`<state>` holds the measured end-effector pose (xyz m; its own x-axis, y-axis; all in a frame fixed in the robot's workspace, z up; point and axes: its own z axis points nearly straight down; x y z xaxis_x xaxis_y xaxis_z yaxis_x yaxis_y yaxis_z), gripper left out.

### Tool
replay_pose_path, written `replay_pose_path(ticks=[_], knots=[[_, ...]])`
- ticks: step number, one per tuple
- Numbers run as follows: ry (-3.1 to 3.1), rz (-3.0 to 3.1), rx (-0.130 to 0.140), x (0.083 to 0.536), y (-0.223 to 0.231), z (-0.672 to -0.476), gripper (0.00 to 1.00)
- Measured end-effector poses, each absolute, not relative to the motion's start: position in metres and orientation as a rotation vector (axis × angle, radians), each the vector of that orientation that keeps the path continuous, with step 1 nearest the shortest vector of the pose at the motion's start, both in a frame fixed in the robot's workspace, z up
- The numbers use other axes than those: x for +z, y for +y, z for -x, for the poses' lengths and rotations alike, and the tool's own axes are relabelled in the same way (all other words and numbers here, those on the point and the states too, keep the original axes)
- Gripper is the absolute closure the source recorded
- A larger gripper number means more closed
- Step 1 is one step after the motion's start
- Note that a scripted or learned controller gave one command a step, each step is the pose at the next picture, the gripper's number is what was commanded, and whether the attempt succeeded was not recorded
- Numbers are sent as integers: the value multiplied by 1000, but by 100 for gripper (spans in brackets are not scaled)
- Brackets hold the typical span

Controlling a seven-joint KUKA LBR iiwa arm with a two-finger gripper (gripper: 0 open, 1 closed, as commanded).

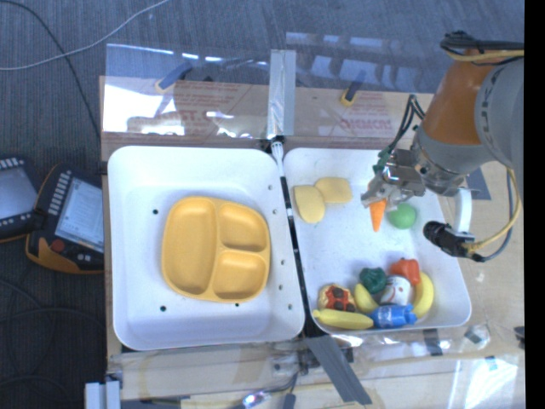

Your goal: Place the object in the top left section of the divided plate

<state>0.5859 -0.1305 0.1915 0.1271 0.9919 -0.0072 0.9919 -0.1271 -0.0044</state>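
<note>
The hand hung over the upper part of the right bin, and a small orange carrot pointed down from just beneath it. The carrot's thick top met the hand's underside, tip lowermost; it looked gripped there, though the view from above hid the pinch itself, so I cannot tell for certain whether the hand was clenched on it or merely touching it. A green ball lay just beside the carrot on the bin floor.

The yellow divided plate sat in the middle of the left bin, well apart from the hand, with one large section on its left and two smaller ones on its right. Nothing lay in it, so the placing was not yet done.

The carrot looked like a toy of hard plastic: light, stiff, smooth and tapered. Such a shape would tend to slide out toward the narrow end, so the thick top seemed the better place to grip, across its width.

Two pale yellow pieces rested near the divider, and a heap of toy food filled the bin's lower corner.
</note>
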Motion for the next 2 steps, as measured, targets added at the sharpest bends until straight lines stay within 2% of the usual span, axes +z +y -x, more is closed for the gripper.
replay_pose_path(ticks=[1,2], knots=[[2268,-2175,-7,182,-58,-625,100],[2424,-2000,-6,183,57,-664,100]])
